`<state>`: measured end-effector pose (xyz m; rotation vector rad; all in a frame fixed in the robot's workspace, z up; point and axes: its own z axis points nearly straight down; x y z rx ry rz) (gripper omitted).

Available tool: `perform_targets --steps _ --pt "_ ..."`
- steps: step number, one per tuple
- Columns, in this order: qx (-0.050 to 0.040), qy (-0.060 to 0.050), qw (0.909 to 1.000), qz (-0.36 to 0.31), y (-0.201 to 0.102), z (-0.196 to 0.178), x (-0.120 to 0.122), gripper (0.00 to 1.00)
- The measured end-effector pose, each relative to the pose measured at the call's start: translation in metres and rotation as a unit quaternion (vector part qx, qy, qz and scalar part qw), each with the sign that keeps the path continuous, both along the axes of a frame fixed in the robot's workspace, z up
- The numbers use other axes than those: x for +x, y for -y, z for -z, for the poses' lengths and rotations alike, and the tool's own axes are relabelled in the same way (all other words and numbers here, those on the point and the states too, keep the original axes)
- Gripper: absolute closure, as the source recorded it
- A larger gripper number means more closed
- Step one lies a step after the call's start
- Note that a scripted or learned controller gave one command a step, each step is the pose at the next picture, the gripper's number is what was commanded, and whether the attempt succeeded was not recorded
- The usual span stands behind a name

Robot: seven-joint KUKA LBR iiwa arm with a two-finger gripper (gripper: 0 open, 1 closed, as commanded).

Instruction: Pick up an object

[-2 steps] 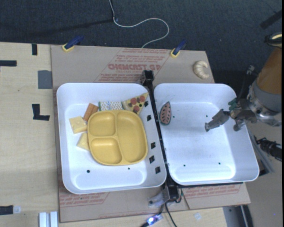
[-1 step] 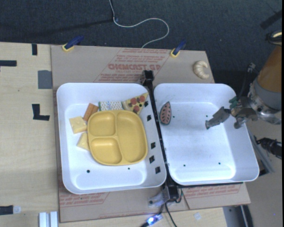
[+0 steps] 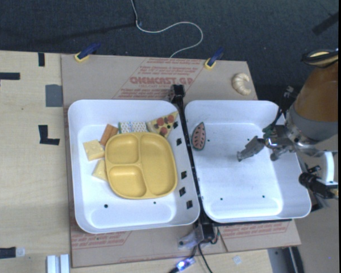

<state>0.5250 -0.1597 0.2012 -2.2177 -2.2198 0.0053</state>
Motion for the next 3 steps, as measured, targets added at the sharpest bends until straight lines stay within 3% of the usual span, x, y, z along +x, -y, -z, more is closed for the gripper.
perform_targets --steps 2,3 --pt "0.0004 -0.001 1.0000 0.000 0.011 0.111 0.000 0.00" --pt "-0.0005 0.002 1.0000 0.000 0.010 0.116 0.000 0.00"
